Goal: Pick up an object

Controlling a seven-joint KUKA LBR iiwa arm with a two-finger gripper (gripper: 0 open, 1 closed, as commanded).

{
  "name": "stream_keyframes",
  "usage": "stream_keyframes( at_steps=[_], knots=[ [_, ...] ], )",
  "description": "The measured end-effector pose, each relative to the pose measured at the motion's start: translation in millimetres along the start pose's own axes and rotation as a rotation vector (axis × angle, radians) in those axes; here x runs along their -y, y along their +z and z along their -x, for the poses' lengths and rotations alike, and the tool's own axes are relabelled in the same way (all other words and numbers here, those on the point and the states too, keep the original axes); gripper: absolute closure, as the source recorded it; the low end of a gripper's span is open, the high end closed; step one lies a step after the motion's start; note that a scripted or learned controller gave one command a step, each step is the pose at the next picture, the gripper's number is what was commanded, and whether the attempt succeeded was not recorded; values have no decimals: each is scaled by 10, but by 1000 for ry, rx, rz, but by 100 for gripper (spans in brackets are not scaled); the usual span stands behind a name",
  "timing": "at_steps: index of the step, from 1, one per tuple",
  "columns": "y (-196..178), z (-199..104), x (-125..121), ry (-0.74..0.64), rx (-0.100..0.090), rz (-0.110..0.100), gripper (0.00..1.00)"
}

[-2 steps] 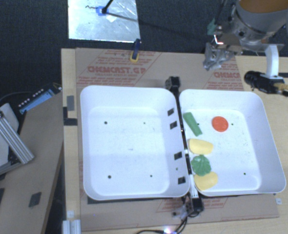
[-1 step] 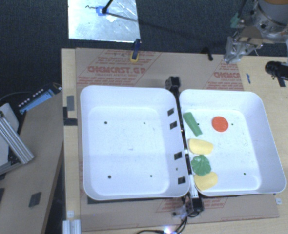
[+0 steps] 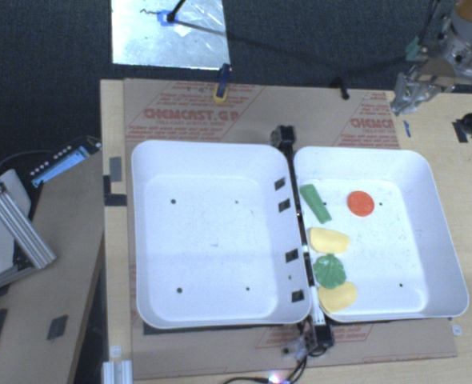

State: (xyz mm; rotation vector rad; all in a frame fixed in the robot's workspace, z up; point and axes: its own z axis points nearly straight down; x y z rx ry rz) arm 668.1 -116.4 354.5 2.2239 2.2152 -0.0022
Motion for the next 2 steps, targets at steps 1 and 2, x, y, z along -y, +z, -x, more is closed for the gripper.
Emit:
stream_keyframes(
  at_steps=[1, 2],
  knots=[
    [136, 520, -6, -2, 0, 2, 100],
    [179, 921, -9, -3, 0, 3, 100]
  ],
)
